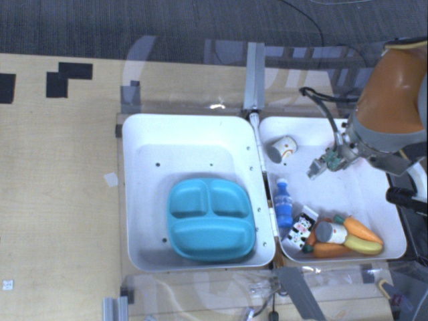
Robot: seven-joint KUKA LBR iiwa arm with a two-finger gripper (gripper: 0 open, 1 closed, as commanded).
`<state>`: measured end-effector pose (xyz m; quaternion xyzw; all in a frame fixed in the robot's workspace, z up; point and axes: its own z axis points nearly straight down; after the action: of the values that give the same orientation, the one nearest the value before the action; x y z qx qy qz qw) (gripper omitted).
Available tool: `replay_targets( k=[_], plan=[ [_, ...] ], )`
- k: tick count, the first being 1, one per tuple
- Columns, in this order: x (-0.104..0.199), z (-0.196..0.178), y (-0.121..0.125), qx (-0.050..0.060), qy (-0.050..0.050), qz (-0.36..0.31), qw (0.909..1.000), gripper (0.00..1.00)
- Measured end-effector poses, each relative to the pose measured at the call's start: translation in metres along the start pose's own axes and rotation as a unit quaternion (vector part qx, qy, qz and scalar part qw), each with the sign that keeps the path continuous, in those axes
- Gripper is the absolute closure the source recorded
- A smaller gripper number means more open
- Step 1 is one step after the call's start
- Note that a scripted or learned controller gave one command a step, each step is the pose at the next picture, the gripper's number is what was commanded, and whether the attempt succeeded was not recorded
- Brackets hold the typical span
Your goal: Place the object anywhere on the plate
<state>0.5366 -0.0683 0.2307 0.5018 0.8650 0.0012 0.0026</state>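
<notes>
My claw [321, 166] is hanging over the right bin [374, 186], up in its top half, pointing toward 8 o'clock. Honestly can't tell how it's set, the tip is just a small greyish-green blur from up here, and I see nothing gripped in it. My orange band [394, 85] and the grey wrist sit at about 2 o'clock from the claw.

Nearest thing is a little white mug [282, 148] lying on its side, at roughly 10 o'clock from the claw, near the bin's top left corner. At 7 o'clock there's a blue water bottle [283, 204] lying along the bin's left wall. Down at 6 o'clock, along the bottom edge, is a pile: a black and white spotted toy [301, 227], a grey and white round thing [329, 232], two carrots [362, 229] and a banana [364, 246], all touching or close to it. Can't say which one's "the object".

The blue divided plate [210, 219] is in the left bin [154, 179], at 8 o'clock from the claw, well apart, in that bin's lower half.
</notes>
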Motion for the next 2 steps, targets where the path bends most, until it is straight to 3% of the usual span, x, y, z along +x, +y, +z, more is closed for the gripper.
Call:
replay_targets(
  k=[1,2],
  plan=[
    [0.010,0.015,0.077,-0.001,0.000,-0.082,0.9967,1.00],
    [0.020,0.031,0.098,-0.001,0.000,-0.223,0.9748,1.00]
  ],
)
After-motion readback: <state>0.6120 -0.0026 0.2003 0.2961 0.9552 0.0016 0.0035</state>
